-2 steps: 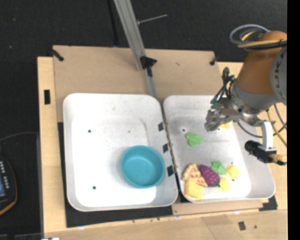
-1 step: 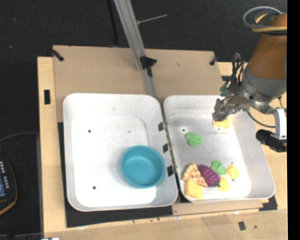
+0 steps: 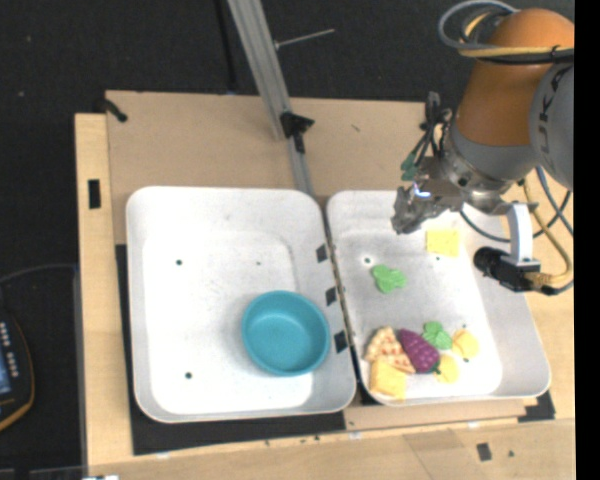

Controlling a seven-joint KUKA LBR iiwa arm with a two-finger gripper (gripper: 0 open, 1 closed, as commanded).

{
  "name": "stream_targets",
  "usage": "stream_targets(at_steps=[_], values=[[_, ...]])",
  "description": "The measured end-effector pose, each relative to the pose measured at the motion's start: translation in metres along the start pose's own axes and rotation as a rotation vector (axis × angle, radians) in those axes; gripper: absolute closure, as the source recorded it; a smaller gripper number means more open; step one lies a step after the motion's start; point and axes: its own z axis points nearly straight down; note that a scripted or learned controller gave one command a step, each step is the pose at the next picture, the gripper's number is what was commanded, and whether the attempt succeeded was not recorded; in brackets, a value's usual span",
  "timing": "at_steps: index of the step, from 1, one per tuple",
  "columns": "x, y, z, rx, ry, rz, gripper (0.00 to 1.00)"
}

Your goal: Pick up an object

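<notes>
Object nearest the hand: a flat yellow square piece, lying in the right white bin, just below and to the right of the hand.
Hand: the dark two-finger hand hangs over the far part of the right bin, close to the yellow square; nothing shows between its parts, and I cannot tell how wide it stands.
Handling, yellow square: probably light and thin; lying flat, it offers little edge, so a pinch across two opposite sides looks the best hold, and it may slide on the smooth bin floor.
Other choice: a small green lumpy toy, nearer the camera than the yellow square and apart from it; it looks light, rounded and raised, easier to close on across its middle.
Pile: at the near edge of the right bin, well apart from the yellow square, lie a purple grape-like toy, a green bit, yellow pieces and a patterned orange wedge, touching one another; a grasp there risks catching neighbours.
Left bin: a round teal bowl sits in the left white bin, far from the yellow square.
Surface: a pale wooden table carries both bins.
Room: dark floor around; a grey metal post rises beyond the bins.
</notes>
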Motion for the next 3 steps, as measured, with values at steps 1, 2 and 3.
stream_targets(at_steps=[1,2,3], values=[[0.051,0.015,-0.001,0.000,0.000,0.000,1.00],[0.108,0.022,0.015,0.004,0.000,0.004,1.00],[0.155,0.038,0.018,0.002,-0.001,0.004,1.00]])
